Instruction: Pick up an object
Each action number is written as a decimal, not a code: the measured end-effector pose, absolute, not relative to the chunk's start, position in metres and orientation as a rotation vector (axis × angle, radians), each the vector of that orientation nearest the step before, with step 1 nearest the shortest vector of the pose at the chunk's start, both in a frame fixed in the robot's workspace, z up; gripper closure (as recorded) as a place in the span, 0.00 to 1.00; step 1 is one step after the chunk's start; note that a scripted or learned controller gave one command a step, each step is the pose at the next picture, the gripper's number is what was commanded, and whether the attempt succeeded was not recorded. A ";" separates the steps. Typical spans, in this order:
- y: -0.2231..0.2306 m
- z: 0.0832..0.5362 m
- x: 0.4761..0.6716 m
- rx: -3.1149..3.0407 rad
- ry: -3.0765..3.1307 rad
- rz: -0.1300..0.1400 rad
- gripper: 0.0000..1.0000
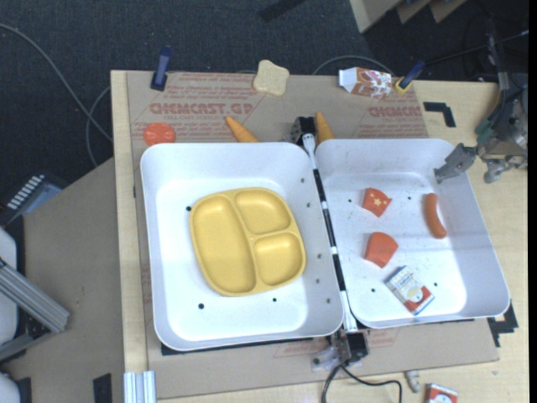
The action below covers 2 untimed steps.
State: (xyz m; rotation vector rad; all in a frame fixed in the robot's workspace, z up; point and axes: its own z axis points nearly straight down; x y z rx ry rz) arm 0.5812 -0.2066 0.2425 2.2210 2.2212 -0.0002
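Note:
The right bin holds a small red piece with a yellow spot, an orange-red sausage, a red-orange block and a small red-and-white carton. My gripper hangs over the bin's far right rim, above and to the right of the sausage. Its fingers are spread open and there is nothing between them. One grey finger points in over the bin.
In the left bin lies a yellow divided plate. Behind the bins on the cardboard lie a bread slice, a carrot, a red disc, a small carton and a blue clip.

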 end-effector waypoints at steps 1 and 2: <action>-0.223 0.121 0.585 2.224 2.224 -0.002 0.00; -0.224 0.133 0.587 2.219 2.220 0.001 1.00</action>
